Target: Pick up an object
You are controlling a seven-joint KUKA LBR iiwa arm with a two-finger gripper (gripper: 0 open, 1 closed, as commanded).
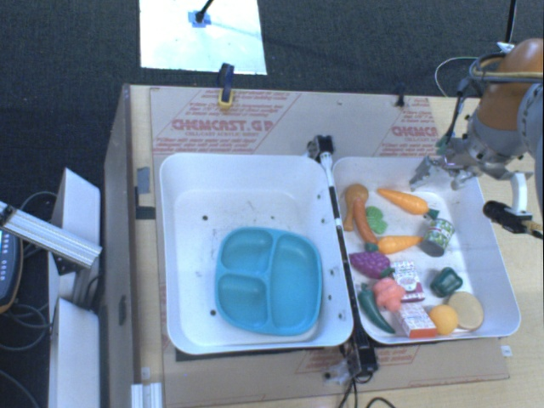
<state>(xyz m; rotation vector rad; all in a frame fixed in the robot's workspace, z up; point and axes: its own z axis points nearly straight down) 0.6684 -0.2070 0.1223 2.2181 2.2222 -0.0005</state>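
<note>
Toy food crowds the right bin (501,262) beside a blue divided plate (269,280), while the gripper (444,170) hovers empty, fingers spread, above its far edge.

I see the arm (510,100) cut off by the right edge; its gripper (446,170) is too small and blurred for me to read the fingers; the carton (416,320) partly hides the shrimp (388,292); the can's (437,235) label is too small to read.
</note>
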